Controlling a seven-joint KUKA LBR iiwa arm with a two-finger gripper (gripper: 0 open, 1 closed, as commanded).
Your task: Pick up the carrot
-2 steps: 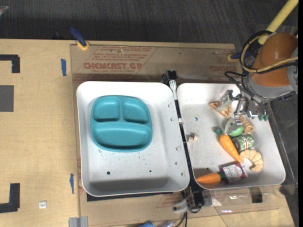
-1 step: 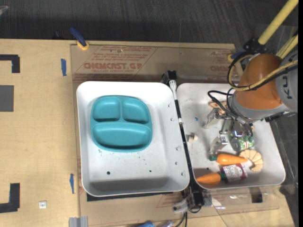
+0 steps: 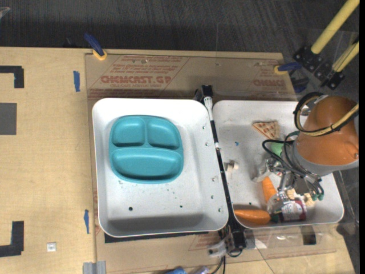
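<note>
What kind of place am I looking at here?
Probably a robot test lab: two shallow white plastic bins sit side by side on a taped plywood bench, and a grey arm with an orange band reaches among toy food.

I see the carrot (image 3: pixel 267 189), orange, short, tilted near-upright, just left of the gripper (image 3: pixel 290 188) tips in the right bin (image 3: pixel 242 119), approx touching; can't confirm contact.
</note>
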